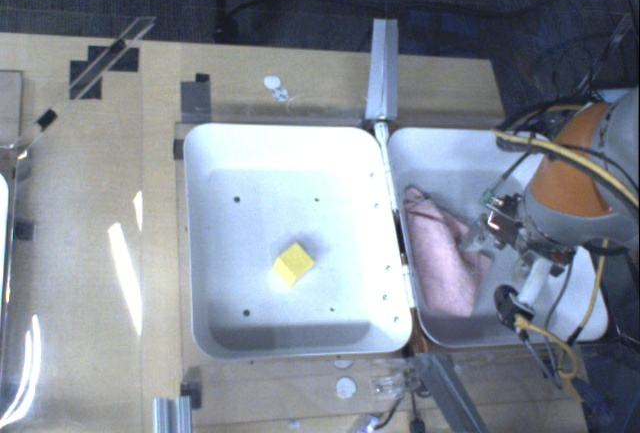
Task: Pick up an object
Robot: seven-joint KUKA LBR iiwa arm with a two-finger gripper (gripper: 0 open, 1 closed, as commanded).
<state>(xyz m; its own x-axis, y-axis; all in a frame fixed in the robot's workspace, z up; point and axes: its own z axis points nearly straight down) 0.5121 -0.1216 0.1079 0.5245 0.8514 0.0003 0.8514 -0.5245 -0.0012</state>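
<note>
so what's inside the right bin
A pink cloth lies bunched along the left side of the right bin. The arm hangs over the bin's right part, covering the floor there, so anything beneath it is hidden.

The left bin (pixel 215 251) offers wide open floor on every side of a small yellow block (pixel 294 264), which sits alone near the middle, well apart from all four walls. The right bin (pixel 440 156) is crowded: a pink cloth (pixel 440 256) lies along its left wall, and the arm (pixel 565 186) with its cables (pixel 545 326) covers the right half. The hand (pixel 483 239) sits just beside the cloth. A raised divider (pixel 393 221) separates the bins.
</note>
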